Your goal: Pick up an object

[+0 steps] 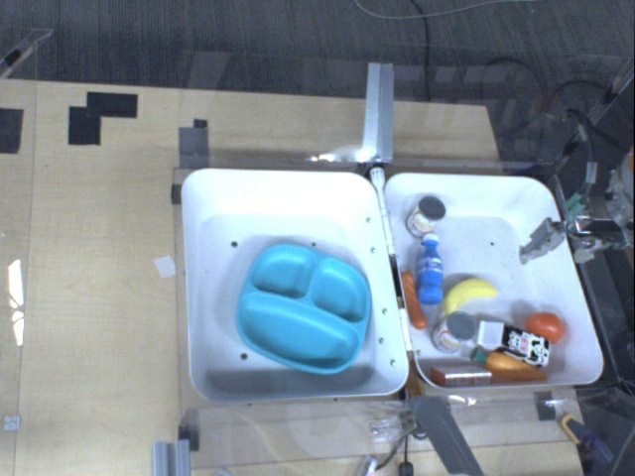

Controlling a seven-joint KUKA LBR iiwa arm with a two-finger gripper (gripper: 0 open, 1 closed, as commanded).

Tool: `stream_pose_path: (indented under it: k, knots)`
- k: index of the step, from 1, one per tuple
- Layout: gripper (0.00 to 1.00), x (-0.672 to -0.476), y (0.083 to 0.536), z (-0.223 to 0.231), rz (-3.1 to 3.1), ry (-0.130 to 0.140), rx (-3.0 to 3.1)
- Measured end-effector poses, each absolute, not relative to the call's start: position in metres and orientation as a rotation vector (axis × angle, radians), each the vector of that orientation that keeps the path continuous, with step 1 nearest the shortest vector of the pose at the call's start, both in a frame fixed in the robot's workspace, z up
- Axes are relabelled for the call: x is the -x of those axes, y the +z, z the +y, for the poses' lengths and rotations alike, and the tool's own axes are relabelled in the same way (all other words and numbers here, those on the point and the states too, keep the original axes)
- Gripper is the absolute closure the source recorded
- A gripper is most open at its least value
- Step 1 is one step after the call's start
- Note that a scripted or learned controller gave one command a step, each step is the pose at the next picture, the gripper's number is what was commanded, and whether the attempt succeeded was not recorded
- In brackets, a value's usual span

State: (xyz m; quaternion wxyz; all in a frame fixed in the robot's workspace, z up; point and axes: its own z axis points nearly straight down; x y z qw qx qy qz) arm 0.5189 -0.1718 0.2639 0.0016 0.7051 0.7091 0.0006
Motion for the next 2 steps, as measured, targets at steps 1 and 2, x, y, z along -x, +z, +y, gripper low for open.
stream_pose_path:
  k: [1, 2]
  knots:
    - [1.00, -0.521, 0.275, -0.171, 2.227, 0.007, -2.204]
    - [1.00, -0.579, 0.378, -0.147, 2.138, 0.006, -2.293]
